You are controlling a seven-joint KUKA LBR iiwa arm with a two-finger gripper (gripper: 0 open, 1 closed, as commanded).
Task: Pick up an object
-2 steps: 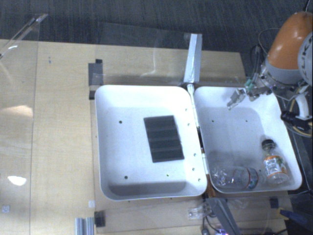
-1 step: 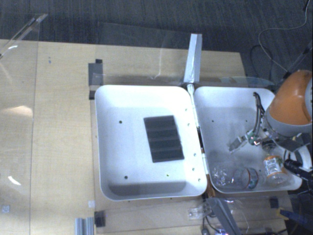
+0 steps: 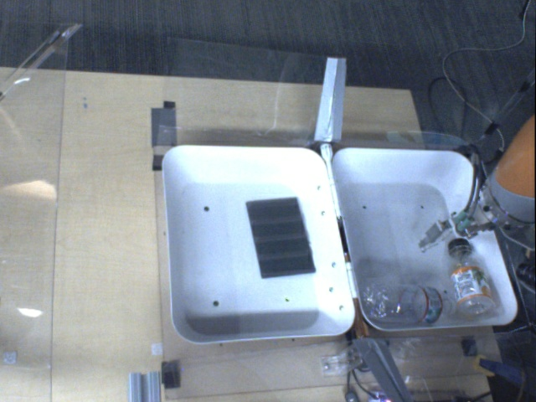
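Seemingly, the pincer (image 3: 444, 231) is poised low in the right bin (image 3: 377, 174), reached in from that bin's right side over the clutter at its near wall. Whether it is clenched or released cannot be told; nothing is seen between its fingers. A small bottle (image 3: 469, 285) lies just beside it, a clear jar (image 3: 414, 302) nearer the bin's near wall. A dark pad (image 3: 280, 236) lies left of that bin.

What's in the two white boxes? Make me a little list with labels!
left bin: a dark ridged pad lying flat near the middle
right bin: a clear jar on its side at the near wall, and a small clear bottle with an orange label
gripper: low over the right bin, just above the bottle
arm: enters from the right
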